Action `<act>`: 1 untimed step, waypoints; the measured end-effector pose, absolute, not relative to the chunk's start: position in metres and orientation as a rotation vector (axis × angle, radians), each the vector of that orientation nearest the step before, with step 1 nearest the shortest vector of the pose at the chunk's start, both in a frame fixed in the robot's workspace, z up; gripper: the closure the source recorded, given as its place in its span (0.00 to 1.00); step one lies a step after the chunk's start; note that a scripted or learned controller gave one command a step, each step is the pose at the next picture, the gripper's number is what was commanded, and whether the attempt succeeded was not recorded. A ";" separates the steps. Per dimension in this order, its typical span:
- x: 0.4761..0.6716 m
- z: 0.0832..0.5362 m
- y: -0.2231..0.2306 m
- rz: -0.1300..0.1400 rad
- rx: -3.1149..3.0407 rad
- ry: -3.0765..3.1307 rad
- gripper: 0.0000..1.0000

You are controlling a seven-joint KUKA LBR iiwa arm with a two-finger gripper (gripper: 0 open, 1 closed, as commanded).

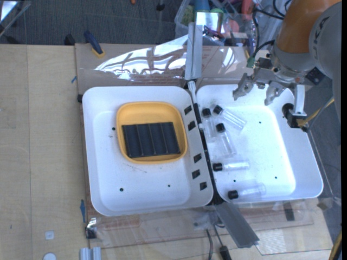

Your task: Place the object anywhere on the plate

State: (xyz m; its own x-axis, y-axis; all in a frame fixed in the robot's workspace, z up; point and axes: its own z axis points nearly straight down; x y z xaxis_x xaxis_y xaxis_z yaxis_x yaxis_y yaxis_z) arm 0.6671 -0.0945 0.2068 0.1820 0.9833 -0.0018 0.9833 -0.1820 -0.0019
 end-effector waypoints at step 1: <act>0.667 0.204 -0.149 -0.001 -2.074 -2.363 0.00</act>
